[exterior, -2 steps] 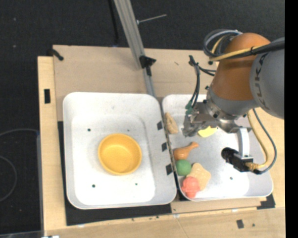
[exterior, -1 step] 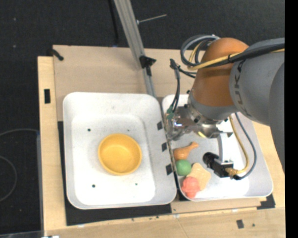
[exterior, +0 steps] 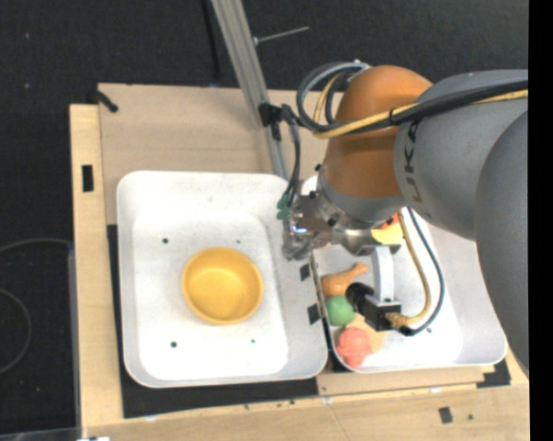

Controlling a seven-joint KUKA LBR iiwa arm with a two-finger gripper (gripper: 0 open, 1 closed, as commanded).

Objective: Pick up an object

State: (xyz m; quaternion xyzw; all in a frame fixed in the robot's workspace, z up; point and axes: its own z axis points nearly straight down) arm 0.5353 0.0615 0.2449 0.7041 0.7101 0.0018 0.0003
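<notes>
Pale wooden bench board point(exterior: 166, 127) sits on a black floor; a slanted grey aluminium rail point(exterior: 244, 58) rises from its far edge. Two shallow white plastic bins lie side by side on black matting. Left bin point(exterior: 148, 209) holds one round yellow plastic bowl point(exterior: 222, 285), upright, near its centre. Right bin point(exterior: 451, 338) is largely covered by the grey arm with orange wrist band point(exterior: 378, 145), reaching in from the right. The two-finger gripper point(exterior: 306, 231) hangs over the divide between the bins, at the right bin's far-left corner; jaw state cannot be told from this angle, and nothing is visibly held. Along the right bin's left wall: small orange piece point(exterior: 344, 279), green ball point(exterior: 340, 311) just near of it, pink-red rounded object point(exterior: 354, 345) nearest. A yellow item point(exterior: 388, 233) is partly hidden under the wrist. Black cables point(exterior: 10, 283) lie on the floor at left.
</notes>
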